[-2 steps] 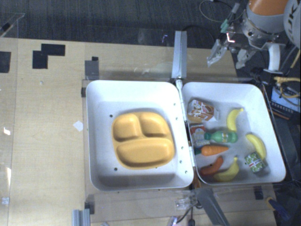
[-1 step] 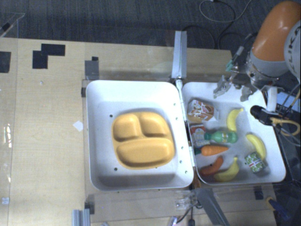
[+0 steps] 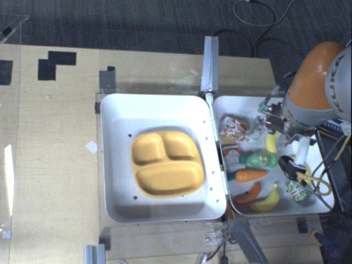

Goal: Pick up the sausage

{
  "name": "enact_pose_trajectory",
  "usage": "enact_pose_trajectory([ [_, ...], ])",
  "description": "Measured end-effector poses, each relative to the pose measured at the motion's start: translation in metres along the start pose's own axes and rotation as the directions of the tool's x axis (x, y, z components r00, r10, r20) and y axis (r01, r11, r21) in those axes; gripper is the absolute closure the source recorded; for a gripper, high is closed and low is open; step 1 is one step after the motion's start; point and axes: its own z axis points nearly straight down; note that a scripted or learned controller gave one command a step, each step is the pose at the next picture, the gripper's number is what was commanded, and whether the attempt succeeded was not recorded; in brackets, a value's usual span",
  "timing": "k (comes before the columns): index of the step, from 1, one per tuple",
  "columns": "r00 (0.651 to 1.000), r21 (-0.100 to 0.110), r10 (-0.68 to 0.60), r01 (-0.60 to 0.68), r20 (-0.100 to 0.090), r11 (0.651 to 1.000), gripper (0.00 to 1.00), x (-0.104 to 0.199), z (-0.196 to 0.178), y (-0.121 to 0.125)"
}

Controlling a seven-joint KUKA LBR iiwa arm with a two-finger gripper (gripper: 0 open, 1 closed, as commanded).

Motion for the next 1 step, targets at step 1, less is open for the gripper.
enact_pose_trajectory([
  [1,0.965,-0.002,-0.263,0.263,0.000,0.965,0.00,-0.0231,0.0526,-0.0699],
])
